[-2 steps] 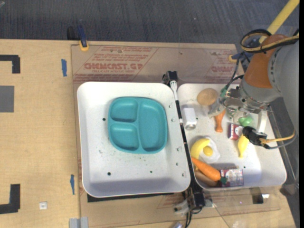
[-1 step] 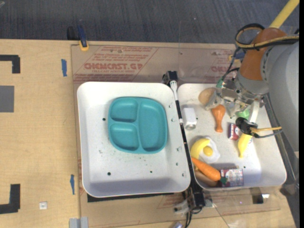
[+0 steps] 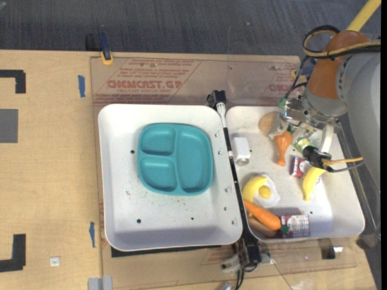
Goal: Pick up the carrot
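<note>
Plywood covered the bench [image 3: 48, 180], and beyond its far edge we saw dark carpet. On the bench lay a clear sheet with red lettering [image 3: 145, 77], and on that sat two white bins side by side.

We took the left bin [image 3: 121, 216] as our landmark. A teal plate [image 3: 175, 157] with three compartments lay in its middle. The right bin [image 3: 351, 213] stood just beside the left bin, their rims touching along a dark strip. Nearest that shared rim, a small white cylinder [image 3: 240, 149] lay in the right bin. Farther from the left bin came a fried egg toy [image 3: 260, 190], and toward the near edge the carrot [image 3: 262, 215] lay on a slant, its tip close to the shared rim and its thick end against a brown thing that we could not name. A small can with a purple label [image 3: 294, 225] lay on its side just beyond the carrot. A banana [image 3: 311, 181] rested well to the right of the egg, with a red and white packet [image 3: 297, 167] touching it.

At the far end of the right bin, a tan round thing [image 3: 267, 124] lay beside an orange drumstick-shaped toy [image 3: 282, 146]. The gripper [image 3: 297, 121] hung over that far corner, well apart from the carrot, under the arm [image 3: 338, 71] with its orange band. We could not tell how far its jaws stood apart, nor whether anything was in them.
</note>
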Available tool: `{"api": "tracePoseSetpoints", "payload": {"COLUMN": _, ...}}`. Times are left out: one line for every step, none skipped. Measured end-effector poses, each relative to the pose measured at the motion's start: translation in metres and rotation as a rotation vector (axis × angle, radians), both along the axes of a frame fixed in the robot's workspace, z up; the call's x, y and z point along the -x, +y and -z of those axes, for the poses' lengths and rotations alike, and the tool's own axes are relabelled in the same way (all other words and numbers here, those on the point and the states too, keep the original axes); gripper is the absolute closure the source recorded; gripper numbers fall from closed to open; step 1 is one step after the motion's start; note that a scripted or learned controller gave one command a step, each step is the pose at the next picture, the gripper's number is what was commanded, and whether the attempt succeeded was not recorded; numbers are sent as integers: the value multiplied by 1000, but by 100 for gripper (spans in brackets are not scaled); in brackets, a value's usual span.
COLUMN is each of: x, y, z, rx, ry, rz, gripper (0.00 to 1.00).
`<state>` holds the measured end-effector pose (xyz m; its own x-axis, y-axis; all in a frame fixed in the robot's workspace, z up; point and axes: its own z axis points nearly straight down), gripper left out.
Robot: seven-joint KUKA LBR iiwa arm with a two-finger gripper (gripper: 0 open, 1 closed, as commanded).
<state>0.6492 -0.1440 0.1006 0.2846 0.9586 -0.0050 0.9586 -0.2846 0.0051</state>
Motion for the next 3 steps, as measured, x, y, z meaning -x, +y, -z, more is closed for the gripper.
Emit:
{"api": "tracePoseSetpoints", "payload": {"x": 32, "y": 51, "z": 10, "rx": 1, "ry": -6, "rz": -180, "gripper": 100}}
{"api": "tracePoseSetpoints", "payload": {"x": 31, "y": 51, "z": -1, "rx": 3, "ry": -9, "rz": -180, "gripper": 100}}
{"api": "tracePoseSetpoints", "payload": {"x": 109, "y": 48, "z": 9, "rx": -3, "ry": -12, "rz": -74, "gripper": 100}}
